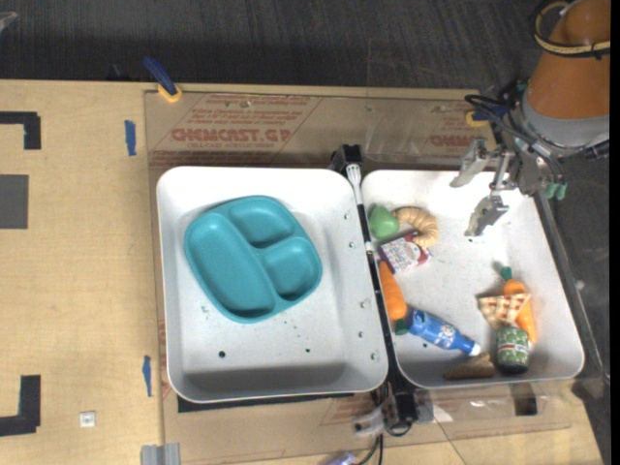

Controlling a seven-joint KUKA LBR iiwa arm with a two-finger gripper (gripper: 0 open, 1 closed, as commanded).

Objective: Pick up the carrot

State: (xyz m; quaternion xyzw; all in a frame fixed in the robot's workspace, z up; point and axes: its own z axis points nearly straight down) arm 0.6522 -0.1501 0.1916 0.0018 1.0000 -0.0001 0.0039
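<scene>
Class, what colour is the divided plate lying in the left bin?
Teal blue, shown in the camera view: divided plate.

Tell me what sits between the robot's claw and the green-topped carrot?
Nothing: the camera view shows bare white bin floor between the gripper and the carrot.

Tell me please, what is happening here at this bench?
A grey robot arm with an orange band reaches in from the right, and its gripper hangs over the far part of the right bin, with nothing between its fingers. The carrot lies against that bin's left wall, untouched, among other toy food: a croissant, a blue bottle and a waffle. The left bin holds a teal divided plate.
</scene>
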